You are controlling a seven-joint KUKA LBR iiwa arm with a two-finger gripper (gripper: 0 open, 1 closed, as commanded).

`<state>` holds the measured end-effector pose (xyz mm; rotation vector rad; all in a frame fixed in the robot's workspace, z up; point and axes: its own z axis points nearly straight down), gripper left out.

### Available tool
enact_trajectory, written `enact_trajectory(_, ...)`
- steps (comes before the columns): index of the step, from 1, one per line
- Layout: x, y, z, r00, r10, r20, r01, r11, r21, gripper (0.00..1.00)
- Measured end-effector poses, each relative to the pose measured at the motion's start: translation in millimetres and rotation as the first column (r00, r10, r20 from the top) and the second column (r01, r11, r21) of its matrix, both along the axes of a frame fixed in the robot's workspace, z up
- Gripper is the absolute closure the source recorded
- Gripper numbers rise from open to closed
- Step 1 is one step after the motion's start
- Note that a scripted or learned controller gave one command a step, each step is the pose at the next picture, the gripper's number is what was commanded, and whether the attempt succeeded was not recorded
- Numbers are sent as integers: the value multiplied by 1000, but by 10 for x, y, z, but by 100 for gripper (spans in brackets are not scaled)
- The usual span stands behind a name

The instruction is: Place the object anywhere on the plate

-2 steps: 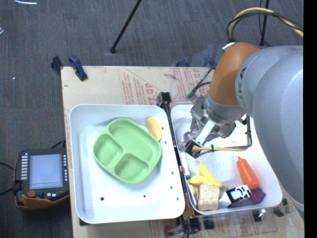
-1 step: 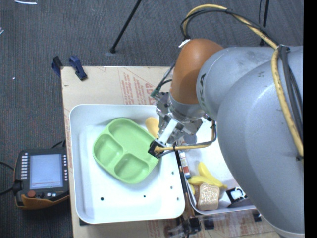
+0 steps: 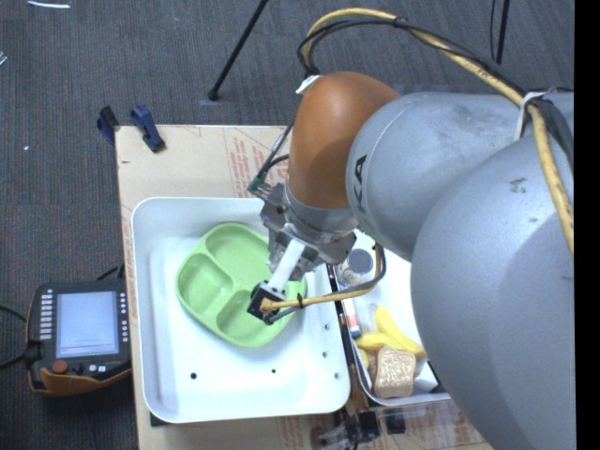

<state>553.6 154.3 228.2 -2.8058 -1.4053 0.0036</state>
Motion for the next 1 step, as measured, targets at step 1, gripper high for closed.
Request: enact_trajectory(1,-4,-7,-13,1000,-1,-2,1,1000,-2,0)
